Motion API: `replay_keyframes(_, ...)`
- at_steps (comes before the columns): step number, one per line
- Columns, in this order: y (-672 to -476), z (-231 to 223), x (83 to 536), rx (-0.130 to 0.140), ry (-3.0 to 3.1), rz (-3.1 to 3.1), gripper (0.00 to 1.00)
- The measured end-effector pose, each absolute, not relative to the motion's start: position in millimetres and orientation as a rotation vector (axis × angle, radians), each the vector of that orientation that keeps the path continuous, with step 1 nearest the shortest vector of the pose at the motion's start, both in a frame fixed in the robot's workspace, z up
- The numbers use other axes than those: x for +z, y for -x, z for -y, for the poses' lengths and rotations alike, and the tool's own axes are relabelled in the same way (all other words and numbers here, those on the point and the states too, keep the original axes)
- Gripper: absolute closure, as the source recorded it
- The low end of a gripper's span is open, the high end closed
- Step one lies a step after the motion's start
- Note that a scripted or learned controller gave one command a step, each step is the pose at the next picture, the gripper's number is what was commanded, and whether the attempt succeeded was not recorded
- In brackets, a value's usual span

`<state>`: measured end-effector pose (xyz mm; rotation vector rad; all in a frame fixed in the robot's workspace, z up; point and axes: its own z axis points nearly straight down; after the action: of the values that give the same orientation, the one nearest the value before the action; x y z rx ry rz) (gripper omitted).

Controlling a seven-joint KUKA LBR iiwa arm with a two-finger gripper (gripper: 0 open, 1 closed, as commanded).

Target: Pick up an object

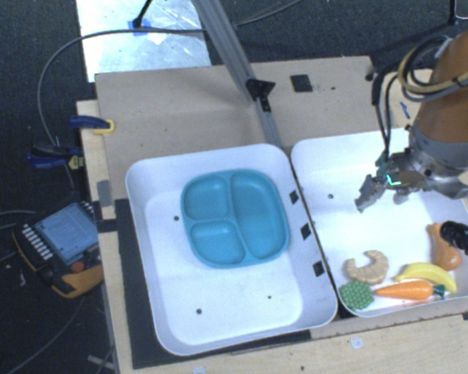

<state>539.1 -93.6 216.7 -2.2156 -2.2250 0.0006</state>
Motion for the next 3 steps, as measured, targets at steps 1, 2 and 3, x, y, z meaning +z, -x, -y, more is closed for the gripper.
replay_keyframes(1,-540.0,94,218,-0.002,2.217,2.227,0.00)
replay_keyframes(2,-539.8,89,176,0.002,2.219,2.222,0.00)
replay_keyframes(3,-537.1,88,133,0.002,2.219,2.221,0.00)
